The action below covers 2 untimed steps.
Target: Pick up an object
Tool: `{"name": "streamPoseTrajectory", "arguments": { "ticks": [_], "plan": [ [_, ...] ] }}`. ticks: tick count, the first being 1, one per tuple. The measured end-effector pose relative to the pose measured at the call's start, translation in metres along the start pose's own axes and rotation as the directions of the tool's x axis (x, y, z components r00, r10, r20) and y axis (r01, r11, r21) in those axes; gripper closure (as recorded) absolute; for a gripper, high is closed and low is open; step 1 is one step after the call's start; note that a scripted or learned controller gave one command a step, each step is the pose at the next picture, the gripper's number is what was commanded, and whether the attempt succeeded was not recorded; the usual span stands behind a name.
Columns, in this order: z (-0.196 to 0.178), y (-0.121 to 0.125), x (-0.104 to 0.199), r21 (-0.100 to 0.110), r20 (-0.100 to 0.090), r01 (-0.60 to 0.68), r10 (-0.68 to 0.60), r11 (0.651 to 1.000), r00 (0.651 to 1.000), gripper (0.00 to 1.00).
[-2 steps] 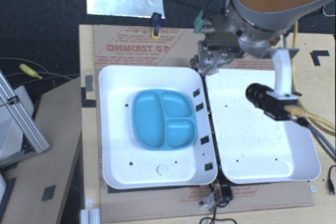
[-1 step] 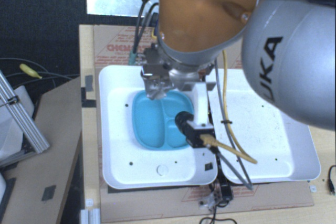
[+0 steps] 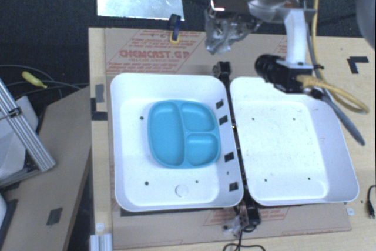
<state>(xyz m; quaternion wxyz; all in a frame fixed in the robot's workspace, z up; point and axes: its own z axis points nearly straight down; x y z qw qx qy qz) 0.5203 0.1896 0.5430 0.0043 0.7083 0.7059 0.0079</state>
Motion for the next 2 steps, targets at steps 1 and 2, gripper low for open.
{"name": "streamPoseTrajectory", "arguments": {
  "ticks": [1,2],
  "plan": [
    [0.103,0.023,-0.064,0.024,0.009,-0.003,0.003,1.0,1.0,1.0],
    [0.132,0.014,0.011,0.019,0.003,0.013,-0.013,1.0,1.0,1.0]
  ]
}}
